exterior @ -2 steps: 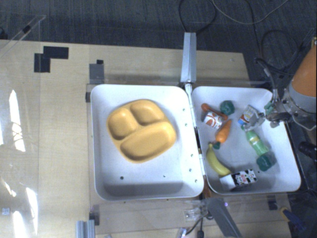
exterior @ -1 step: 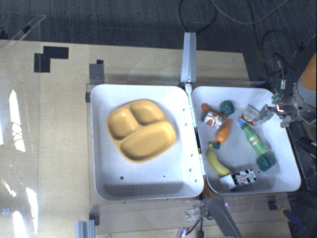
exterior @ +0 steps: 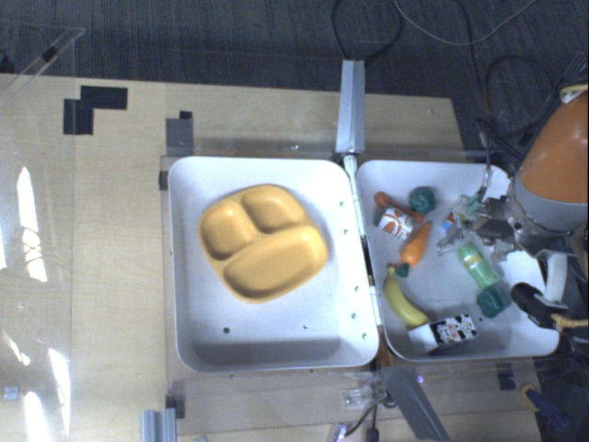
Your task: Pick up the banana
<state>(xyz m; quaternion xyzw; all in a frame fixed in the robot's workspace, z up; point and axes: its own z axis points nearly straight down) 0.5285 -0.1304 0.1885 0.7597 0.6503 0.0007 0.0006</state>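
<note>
The banana (exterior: 403, 301) is lying in the right bin (exterior: 525, 339), near its left wall and toward the near edge, its length running from the upper left down to the lower right. Just above it an orange carrot (exterior: 416, 244) is resting at a slant, its lower tip close to the banana's upper end. Beside the carrot's upper end a red and white can (exterior: 395, 219) is lying, and a dark teal round object (exterior: 422, 199) is sitting toward the bin's far edge. Near the banana's lower end a small black and white box (exterior: 456, 330) is lying against the near wall. A green bottle (exterior: 479, 269) is lying mid-bin, with a teal cap-like piece (exterior: 491, 302) just below it.

The jaws (exterior: 471, 224) are hanging over the right half of this bin, well apart from the banana, above the bottle; whether they are apart or together, I cannot tell. The arm (exterior: 557, 168) is reaching in from the desk's right edge.

In the left bin (exterior: 184, 247) a yellow three-section plate (exterior: 263, 241) is sitting near the middle.
</note>
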